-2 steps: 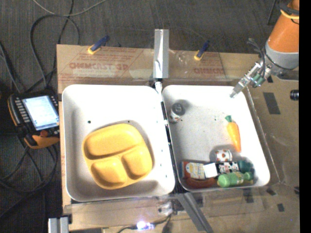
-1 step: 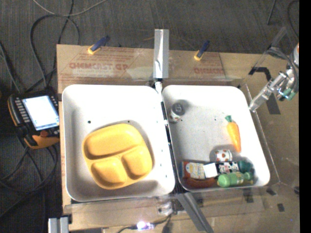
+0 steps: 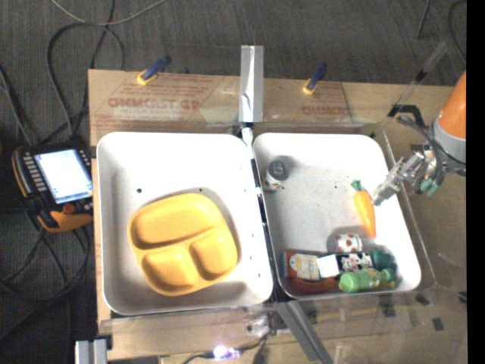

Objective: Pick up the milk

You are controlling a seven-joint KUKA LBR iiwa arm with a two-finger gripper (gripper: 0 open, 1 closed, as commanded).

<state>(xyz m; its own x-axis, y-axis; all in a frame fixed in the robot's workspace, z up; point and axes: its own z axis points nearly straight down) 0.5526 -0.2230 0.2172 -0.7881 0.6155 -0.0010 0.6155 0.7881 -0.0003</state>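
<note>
I located the milk [image 3: 339, 264], a small white carton with dark patches, lying on its side near the front wall of the right bin [image 3: 318, 154], wedged between a red-and-yellow packet [image 3: 301, 265] and a green bottle [image 3: 367, 279], with a small spotted cup [image 3: 347, 242] and a carrot [image 3: 364, 211] just behind it. The gripper [image 3: 394, 180] hovered over the bin's right rim, well apart from the carton, holding nothing; I could not tell its finger spacing. I judged the carton light, fairly stiff and slightly slick, best grasped across its narrow flat sides, clear of its neighbours
</note>
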